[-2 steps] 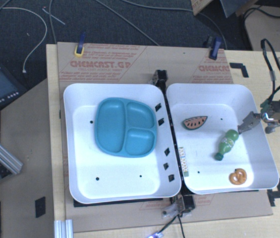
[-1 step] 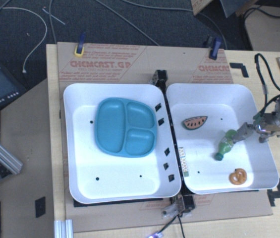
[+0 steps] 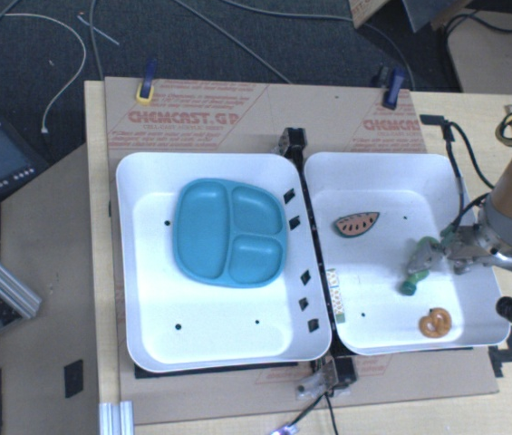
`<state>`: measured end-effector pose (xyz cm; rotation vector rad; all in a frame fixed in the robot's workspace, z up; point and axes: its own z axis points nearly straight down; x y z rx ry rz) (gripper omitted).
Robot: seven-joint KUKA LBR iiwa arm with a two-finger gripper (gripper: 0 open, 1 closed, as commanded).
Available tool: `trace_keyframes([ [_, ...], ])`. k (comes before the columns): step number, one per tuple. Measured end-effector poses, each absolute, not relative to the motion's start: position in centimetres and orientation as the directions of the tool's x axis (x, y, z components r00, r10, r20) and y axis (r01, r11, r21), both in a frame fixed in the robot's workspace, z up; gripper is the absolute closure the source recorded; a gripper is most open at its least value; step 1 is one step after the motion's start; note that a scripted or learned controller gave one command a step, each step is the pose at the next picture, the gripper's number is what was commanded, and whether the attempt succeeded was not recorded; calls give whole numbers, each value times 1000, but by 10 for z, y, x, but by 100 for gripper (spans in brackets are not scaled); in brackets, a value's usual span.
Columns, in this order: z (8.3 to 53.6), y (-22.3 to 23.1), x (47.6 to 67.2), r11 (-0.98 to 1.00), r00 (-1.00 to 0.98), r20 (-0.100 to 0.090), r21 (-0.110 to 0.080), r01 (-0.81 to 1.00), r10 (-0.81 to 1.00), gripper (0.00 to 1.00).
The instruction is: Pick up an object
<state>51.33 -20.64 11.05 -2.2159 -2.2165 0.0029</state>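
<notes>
The right bin point(image 3: 391, 175) holds three small things. A watermelon-slice toy point(image 3: 357, 224) lies near its middle. A brown pretzel point(image 3: 436, 322) rests by the front rim. A small green piece point(image 3: 408, 286) sits between them, toward the right. My gripper point(image 3: 419, 266) comes in from the right edge and hangs low over the bin, its tip just above and touching or nearly touching the green piece. The arm's grey wrist point(image 3: 509, 234) stands over the bin's right rim.
A blue divided plate point(image 3: 230, 232) lies in the left bin point(image 3: 147, 270). A black divider with clips point(image 3: 303, 243) runs between the bins. Cables point(image 3: 459, 166) trail along the right bin's far right corner. Cardboard point(image 3: 192, 116) backs the bench.
</notes>
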Motion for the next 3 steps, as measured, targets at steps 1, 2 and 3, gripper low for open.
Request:
trace_keyframes([
  [1, 125, -207, 515, 0, 0, 1, 1, 1000, 1000, 100],
  [2, 190, -209, 517, 1, -1, -2, 6, 1000, 1000, 100],
  [3, 241, -220, 521, 0, 0, -3, 6, 1000, 1000, 100],
])
